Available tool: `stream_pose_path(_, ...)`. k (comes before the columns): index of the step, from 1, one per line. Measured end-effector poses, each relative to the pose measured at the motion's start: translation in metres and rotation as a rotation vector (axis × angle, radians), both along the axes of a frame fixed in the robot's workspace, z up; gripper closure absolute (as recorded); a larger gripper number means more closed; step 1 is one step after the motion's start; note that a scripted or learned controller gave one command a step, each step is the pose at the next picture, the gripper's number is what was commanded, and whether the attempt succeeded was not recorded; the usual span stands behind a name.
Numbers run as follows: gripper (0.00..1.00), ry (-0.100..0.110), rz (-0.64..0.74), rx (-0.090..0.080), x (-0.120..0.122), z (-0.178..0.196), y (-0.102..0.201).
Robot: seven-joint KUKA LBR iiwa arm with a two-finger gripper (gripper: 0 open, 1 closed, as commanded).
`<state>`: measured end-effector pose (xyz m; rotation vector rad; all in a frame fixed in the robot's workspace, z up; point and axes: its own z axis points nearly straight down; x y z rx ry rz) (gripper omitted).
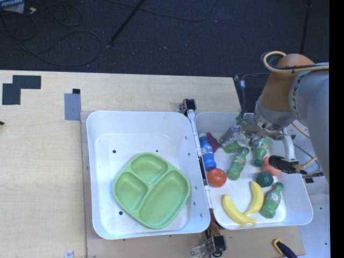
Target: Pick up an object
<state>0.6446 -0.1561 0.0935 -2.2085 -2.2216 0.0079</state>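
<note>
The right bin (302, 215) holds several small objects. Among them are a blue bottle (207, 153), a red ball (216, 177), two yellow bananas (236, 211) and a green bottle (236, 165) lying near the middle. Another green bottle (271, 200) lies at the front right. My gripper (247, 135) hangs low over the back of this bin. It sits just above a cluster of green bottles (260, 150), and the wrist hides part of them. I see nothing lifted clear of the pile.
The left bin (102, 144) carries a green divided plate (152, 190). A purple piece (213, 142), an orange piece (270, 167) and a dark green piece (264, 179) also lie in the right bin. A raised divider (198, 160) separates the bins.
</note>
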Motion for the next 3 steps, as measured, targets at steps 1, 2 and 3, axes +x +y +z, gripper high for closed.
stream_pose_path(1, 0.00, -0.011, 0.003, 0.016, -0.0122, -0.0054, -0.0471)
stream_pose_path(2, 1.00, -0.010, 0.004, 0.004, -0.0122, 0.0030, -0.0515)
stream_pose_path(3, 0.00, -0.009, 0.007, 0.018, -0.0106, 0.0034, -0.0453)
